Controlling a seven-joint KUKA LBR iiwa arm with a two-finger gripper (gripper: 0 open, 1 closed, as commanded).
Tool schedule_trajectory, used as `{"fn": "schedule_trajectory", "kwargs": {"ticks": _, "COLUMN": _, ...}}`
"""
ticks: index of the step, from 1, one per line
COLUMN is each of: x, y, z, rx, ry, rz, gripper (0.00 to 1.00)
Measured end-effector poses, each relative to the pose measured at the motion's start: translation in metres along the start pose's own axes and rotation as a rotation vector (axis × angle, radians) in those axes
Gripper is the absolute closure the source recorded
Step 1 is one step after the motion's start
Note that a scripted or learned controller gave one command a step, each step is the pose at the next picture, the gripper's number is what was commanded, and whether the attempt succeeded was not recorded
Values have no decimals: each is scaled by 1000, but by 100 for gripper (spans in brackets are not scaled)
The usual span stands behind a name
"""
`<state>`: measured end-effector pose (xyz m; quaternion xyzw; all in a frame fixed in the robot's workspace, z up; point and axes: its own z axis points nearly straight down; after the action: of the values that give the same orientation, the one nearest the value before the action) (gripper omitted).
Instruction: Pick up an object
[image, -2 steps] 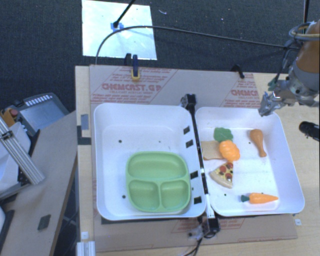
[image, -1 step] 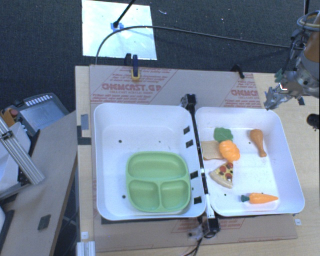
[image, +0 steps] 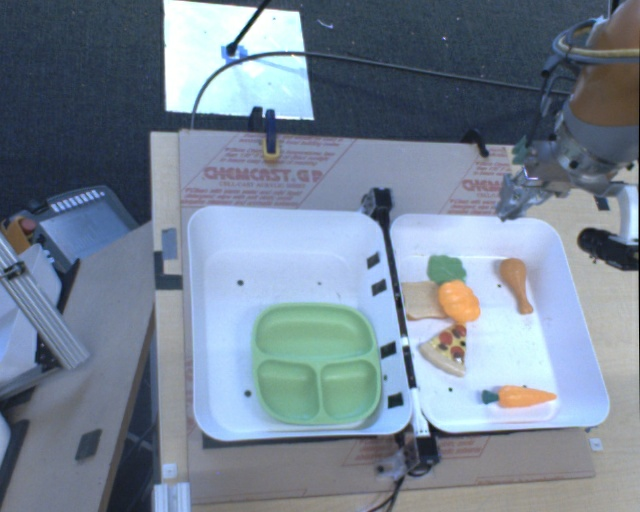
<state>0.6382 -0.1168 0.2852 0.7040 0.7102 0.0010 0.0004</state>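
The two-finger gripper (image: 510, 203) hangs above the far rim of the right shallow white bin (image: 575, 330), over the cardboard; whether it is open cannot be told, and nothing is seen in its hold. The right bin contains a green leafy toy (image: 446, 268), an orange rounded toy (image: 459, 300) touching a tan bread slice (image: 422, 300), a pizza wedge (image: 446, 348), a brown drumstick (image: 516, 282), and an orange carrot (image: 520, 397) near the front wall. The left white bin (image: 215, 300) holds a green three-compartment plastic tray (image: 315, 362).
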Motion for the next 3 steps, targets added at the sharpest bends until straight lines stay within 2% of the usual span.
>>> {"fn": "schedule_trajectory", "kwargs": {"ticks": 2, "x": 107, "y": 4, "z": 23, "rx": 1, "ry": 1, "rz": -1, "gripper": 100}}
{"fn": "schedule_trajectory", "kwargs": {"ticks": 3, "x": 166, "y": -5, "z": 23, "rx": 1, "ry": 1, "rz": -1, "gripper": 100}}
